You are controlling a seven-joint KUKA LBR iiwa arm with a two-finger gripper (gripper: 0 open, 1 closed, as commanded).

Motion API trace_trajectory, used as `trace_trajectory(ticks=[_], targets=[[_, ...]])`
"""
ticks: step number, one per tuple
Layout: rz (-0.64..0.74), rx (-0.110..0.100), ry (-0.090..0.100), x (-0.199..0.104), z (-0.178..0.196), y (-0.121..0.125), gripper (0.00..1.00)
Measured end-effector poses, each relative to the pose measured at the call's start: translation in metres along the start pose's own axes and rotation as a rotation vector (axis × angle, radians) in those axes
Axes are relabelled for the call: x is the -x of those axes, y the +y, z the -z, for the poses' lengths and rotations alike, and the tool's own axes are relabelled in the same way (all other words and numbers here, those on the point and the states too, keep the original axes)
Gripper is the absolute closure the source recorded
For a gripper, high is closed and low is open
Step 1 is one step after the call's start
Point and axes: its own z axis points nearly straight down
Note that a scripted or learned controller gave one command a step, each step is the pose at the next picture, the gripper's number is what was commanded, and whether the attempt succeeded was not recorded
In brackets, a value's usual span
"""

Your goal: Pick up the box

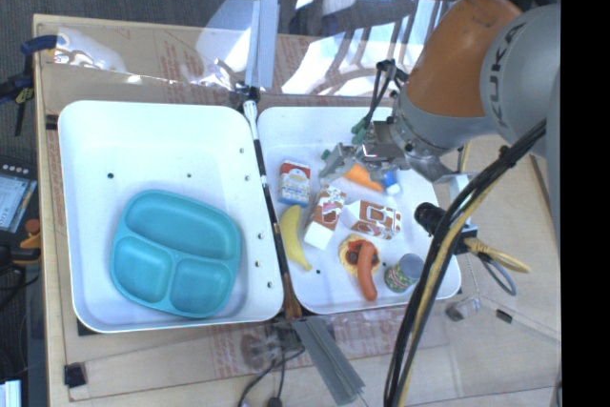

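white right bin (434, 286): holds box (294, 183), upper left, beside banana (294, 238).
gripper (355, 152): right of box, over bin's upper middle; grasp state cannot tell.
left bin (86, 138): teal tray (176, 251).

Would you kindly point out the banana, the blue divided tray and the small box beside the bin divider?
banana (294, 238), camera view, middle of its yellow curve.
blue divided tray (176, 253), camera view, the ridge between its compartments.
small box (294, 183), camera view, its printed top face.
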Motion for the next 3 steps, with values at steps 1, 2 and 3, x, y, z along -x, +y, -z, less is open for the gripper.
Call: trace_trajectory(ticks=[1,2,3], targets=[[0.093,0.004,-0.002,0.039,-0.139,0.046,0.00],[0.066,0.002,-0.001,0.028,-0.154,0.007,0.00],[0.203,0.005,-0.001,0.001,-0.153,0.081,0.00]])
